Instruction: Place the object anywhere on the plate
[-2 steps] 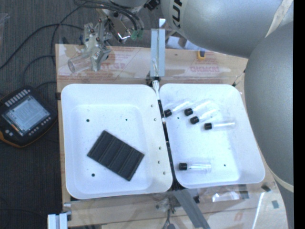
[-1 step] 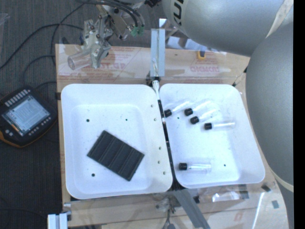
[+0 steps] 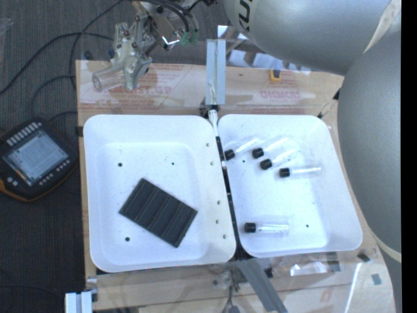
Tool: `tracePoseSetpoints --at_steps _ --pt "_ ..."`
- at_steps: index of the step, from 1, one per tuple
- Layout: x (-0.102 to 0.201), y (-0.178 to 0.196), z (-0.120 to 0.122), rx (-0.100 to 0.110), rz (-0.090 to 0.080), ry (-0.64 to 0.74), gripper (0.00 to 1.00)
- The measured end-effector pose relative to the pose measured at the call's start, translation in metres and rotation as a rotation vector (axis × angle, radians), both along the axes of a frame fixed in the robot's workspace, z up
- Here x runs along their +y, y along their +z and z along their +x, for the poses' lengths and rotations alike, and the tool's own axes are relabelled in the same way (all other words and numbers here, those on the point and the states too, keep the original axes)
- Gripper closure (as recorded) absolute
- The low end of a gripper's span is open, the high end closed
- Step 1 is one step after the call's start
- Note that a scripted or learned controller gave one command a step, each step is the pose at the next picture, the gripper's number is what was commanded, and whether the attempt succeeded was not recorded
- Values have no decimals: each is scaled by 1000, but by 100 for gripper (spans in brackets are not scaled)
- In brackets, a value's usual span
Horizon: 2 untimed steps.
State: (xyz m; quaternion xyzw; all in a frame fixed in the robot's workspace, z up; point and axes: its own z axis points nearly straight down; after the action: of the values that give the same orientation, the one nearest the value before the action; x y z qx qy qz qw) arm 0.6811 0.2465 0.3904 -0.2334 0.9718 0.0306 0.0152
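Both bins (image 3: 107,152) look like smooth white plastic with a faint sheen. The plate (image 3: 158,212), at seven o'clock, is dark, matt and ribbed. The tubes (image 3: 268,227) at three o'clock are clear, glossy, black-capped. The claw (image 3: 130,60), at eleven, is bare shiny metal, gripping a clear tube (image 3: 103,79). The surface (image 3: 163,90) looks like dull brown board.

Bright, even light from overhead, no hard shadows. Two shallow white plastic bins (image 3: 98,175) v. bright, nearly blown out, rims glaring, soft grey shading in corners. Big grey metal arm (image 3: 313,25) close to lens, soft-focus w/ broad sheen along its curve. Dark ribbed rectangular plate (image 3: 158,212) sharp, faint shadow. Clear vials w/ black caps (image 3: 267,227) low-contrast vs white.
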Motion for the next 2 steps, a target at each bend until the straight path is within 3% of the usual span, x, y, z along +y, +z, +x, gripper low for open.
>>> tracePoseSetpoints --at_steps 2 --pt "1 17 3 -5 7 -3 100"
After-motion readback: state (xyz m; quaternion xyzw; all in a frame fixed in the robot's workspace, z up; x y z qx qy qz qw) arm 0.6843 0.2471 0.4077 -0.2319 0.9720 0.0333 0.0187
